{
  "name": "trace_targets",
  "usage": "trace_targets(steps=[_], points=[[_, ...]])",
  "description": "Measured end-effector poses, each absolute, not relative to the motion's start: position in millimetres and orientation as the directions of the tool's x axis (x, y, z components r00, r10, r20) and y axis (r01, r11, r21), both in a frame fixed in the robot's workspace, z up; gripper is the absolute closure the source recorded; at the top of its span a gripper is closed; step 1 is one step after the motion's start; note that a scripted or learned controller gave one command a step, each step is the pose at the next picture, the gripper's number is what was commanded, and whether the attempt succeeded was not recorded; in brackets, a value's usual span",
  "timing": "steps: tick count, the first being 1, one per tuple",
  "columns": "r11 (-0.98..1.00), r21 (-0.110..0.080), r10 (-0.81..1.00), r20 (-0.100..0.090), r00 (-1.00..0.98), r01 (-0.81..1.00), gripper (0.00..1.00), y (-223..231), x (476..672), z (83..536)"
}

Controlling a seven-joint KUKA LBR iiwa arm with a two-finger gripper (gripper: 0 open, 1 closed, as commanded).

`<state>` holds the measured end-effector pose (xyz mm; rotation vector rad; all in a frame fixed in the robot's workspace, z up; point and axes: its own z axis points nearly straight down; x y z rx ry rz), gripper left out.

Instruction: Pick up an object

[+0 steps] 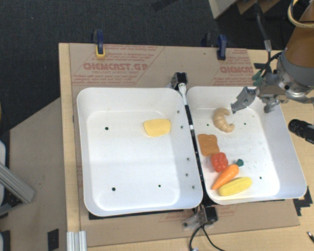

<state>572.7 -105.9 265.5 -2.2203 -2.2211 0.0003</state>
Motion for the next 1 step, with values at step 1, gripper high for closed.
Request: trace_targets(steps=[1], points=[[0.003, 0.000, 1.000, -0.001, -0.003, 1.000, 0.00, -112.3, 667.5, 89.3]])
